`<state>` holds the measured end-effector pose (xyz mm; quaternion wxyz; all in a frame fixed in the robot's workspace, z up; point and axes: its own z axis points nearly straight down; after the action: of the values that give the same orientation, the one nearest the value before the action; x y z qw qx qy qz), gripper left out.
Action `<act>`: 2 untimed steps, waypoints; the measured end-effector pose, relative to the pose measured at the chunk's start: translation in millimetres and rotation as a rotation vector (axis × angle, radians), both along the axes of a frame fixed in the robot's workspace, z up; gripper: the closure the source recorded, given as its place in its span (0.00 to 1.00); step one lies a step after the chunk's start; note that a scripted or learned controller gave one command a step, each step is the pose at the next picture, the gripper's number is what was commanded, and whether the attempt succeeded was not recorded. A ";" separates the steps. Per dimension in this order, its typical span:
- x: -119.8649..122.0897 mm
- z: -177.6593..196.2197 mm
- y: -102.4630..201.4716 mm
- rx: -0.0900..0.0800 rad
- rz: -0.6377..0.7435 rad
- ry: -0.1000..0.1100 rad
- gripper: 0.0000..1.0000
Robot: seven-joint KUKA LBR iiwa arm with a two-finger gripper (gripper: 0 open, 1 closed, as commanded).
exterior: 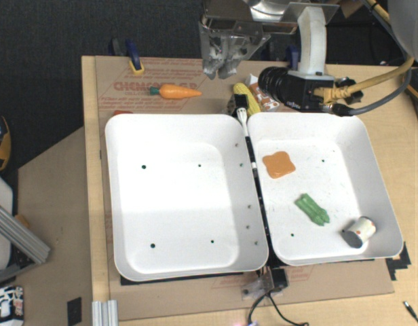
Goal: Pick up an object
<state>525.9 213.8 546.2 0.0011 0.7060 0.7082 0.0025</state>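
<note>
We see the tool above the far edge of the desk, behind the left bin; whether its fingers are apart or together we cannot tell. In the right bin lie an orange flat piece, a green toy and a small grey-white cylinder. A toy carrot lies on the desk behind the left bin.

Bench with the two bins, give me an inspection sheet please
Surface: brown board bearing left bin and right bin.
Job's things: orange piece, green piece, grey-white cylinder, all in the right bin.
Clutter: toy carrot on the board behind the left bin.
Gripper: gripper hangs above the board's back edge, nothing between its fingers.
Cables: black hose at right.
Surroundings: dark carpet.
</note>
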 end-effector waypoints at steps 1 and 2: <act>-49.2 -11.0 11.6 -0.002 0.002 0.009 1.00; -47.2 -11.1 10.8 -0.003 -0.002 0.008 0.00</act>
<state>478.8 224.6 535.1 -0.0007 0.7066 0.7076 -0.0011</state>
